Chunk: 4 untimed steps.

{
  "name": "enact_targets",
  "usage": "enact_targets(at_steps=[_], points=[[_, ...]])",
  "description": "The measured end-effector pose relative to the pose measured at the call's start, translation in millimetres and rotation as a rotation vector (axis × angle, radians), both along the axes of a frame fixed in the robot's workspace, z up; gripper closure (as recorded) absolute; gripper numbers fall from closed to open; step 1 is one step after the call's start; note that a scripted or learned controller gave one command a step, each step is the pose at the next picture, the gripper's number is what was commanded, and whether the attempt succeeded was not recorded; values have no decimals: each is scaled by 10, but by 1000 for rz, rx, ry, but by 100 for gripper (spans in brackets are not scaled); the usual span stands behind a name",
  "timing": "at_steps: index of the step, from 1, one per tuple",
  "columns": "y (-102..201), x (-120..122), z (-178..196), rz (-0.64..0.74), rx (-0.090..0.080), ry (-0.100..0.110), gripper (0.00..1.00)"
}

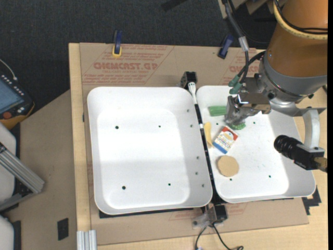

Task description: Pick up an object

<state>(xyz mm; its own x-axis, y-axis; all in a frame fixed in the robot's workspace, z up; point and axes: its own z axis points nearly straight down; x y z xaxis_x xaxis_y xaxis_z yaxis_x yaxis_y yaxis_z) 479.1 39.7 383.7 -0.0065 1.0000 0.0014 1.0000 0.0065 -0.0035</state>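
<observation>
- We see the desk [78,139], topped with brown cardboard, bearing the left bin [140,150] and the right bin [260,160] side by side.
- Our grey arm [296,51] reaches in from the right over the right bin.
- Our end effector [237,120] hangs low above the green block [217,110]; we cannot tell its state.
- Just beside it lie a small printed packet [225,140], a yellow piece [208,133] and a tan disc [228,166].

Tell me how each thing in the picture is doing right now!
Gripper: down low in the right bin, over something green.
Green block: lying flat.
Yellow piece: lying by the bin's left wall.
Small packet: lying tilted.
Tan disc: lying flat.
</observation>
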Motion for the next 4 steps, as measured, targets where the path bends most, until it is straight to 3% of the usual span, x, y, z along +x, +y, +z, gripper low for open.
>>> enact_targets(at_steps=[1,2,3,4], points=[[144,192,355,-4,-1,-10,100],[-358,-6,294,-13,-2,-1,100],[-182,321,-509,-6,-2,6,100],[110,448,105,-3,-1,-12,100]])
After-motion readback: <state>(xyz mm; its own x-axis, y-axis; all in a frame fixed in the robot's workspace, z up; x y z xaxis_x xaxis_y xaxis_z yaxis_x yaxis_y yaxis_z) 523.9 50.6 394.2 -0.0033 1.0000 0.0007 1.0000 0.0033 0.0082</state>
